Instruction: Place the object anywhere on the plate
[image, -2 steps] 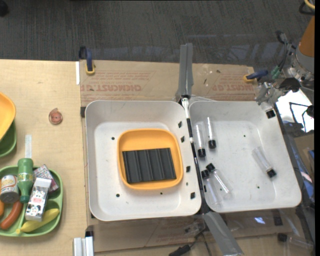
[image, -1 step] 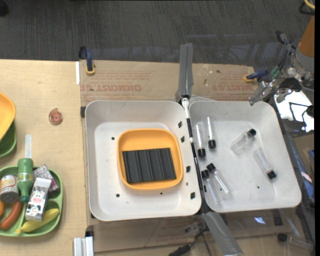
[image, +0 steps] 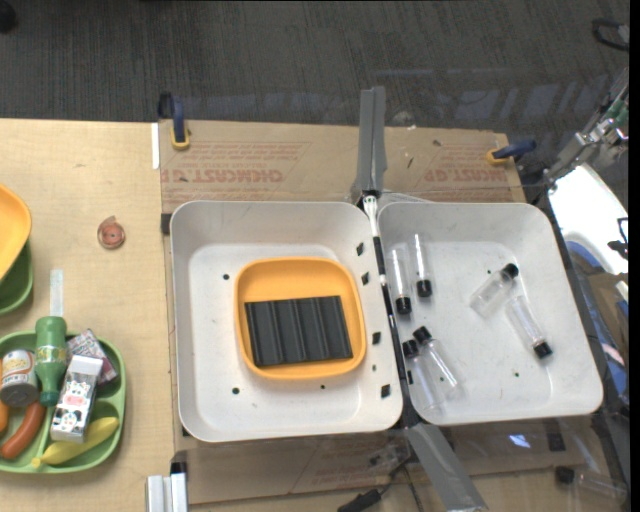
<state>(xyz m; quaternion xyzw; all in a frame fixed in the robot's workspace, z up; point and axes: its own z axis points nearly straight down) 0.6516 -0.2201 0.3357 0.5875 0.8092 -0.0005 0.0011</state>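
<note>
At the far right edge a small silvery metal fitting (image: 603, 128) juts in, built of thin bright bars with darker joints, and a dark cable (image: 612, 35) curls above it by the top corner. Just nearer lies a smooth white panel (image: 585, 205) with a blue rim along its right side. These parts are small and cut by the edge, so whether they belong to the robot cannot be told

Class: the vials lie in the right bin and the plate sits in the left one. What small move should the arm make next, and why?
Probably reach down to one vial in the right bin, likely this one lying apart from the others. The yellow plate in the left bin carries a dark ridged block but no vial, so picking comes first.
</note>
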